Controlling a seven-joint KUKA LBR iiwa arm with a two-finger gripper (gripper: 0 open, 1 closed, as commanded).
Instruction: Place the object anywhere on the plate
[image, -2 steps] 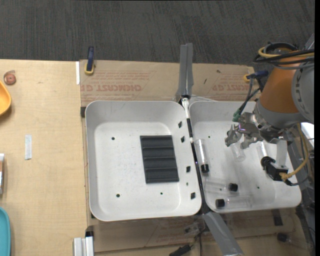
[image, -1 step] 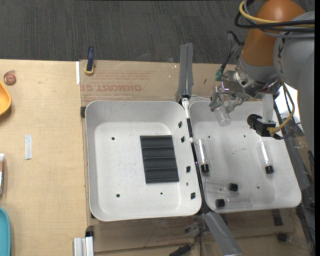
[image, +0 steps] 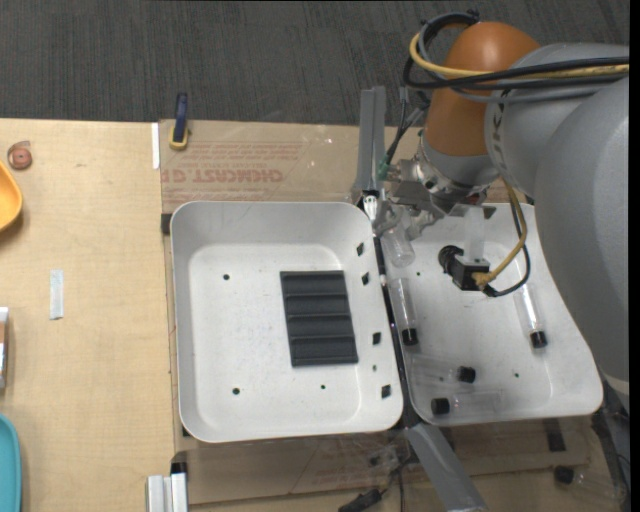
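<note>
The left bin (image: 200, 330) offers open floor all round the black ribbed block (image: 319, 318) at its middle. The right bin (image: 560, 375) is crowded: the arm (image: 560, 150) overhangs its upper part, and clear tubes (image: 404, 310) with black caps lie along its floor.

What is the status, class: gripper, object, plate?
Gripper low over the right white bin's left edge, fingers unclear. Clear plastic tubes with black caps lying in that bin. Black ridged rectangular plate in the left white bin, path unobstructed.

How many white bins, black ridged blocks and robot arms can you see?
White bins: 2, left and right
Black ridged block: 1
Robot arm: 1
Total: 4
</note>
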